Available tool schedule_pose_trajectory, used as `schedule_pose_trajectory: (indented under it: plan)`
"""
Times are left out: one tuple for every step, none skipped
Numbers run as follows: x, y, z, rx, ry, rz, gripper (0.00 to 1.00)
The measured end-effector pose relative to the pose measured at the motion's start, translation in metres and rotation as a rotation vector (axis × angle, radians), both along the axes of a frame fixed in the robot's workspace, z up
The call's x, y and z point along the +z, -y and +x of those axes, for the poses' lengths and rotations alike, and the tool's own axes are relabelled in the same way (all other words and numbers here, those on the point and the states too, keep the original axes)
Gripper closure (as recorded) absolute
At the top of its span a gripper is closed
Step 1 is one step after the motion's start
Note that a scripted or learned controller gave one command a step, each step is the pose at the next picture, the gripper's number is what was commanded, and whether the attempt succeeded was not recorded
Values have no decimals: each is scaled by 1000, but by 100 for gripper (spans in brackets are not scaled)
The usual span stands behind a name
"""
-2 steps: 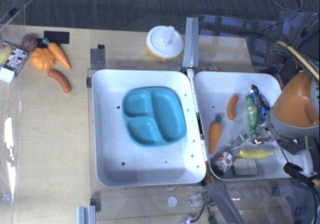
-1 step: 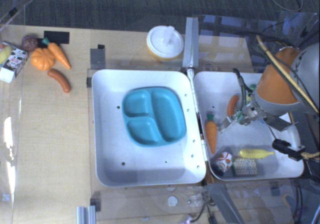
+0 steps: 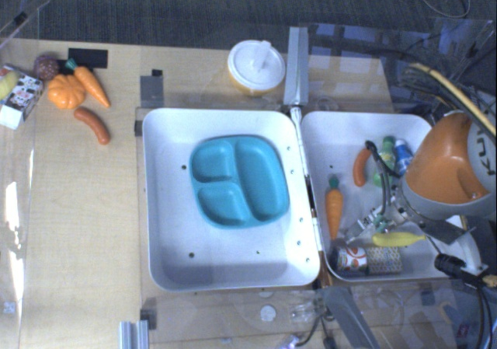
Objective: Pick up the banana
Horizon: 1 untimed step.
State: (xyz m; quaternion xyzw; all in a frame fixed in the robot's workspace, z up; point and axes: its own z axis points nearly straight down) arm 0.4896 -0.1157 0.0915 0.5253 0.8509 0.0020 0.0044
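Banana [image 3: 397,239] lies flat near the front of the right bin [image 3: 334,134], yellow, pointing left to right, just under the arm's wrist. The gripper [image 3: 380,219] sits right at its left end, touching or nearly so; I cannot tell whether the fingers are apart or together, and nothing shows the fruit held. The step looks like the approach or the grasp itself. Next the claw needs to straddle the banana across its narrow width, close, then lift straight up. Close by are a can [image 3: 353,258] at the bin's front, a carrot [image 3: 333,211] to the left and a sausage [image 3: 360,167] behind. The left bin [image 3: 167,262] holds a blue tray [image 3: 237,180].
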Motion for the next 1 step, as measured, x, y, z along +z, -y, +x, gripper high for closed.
schedule_pose_trajectory:
  plan:
    - [-2,66,2,-110,7,-2,0]
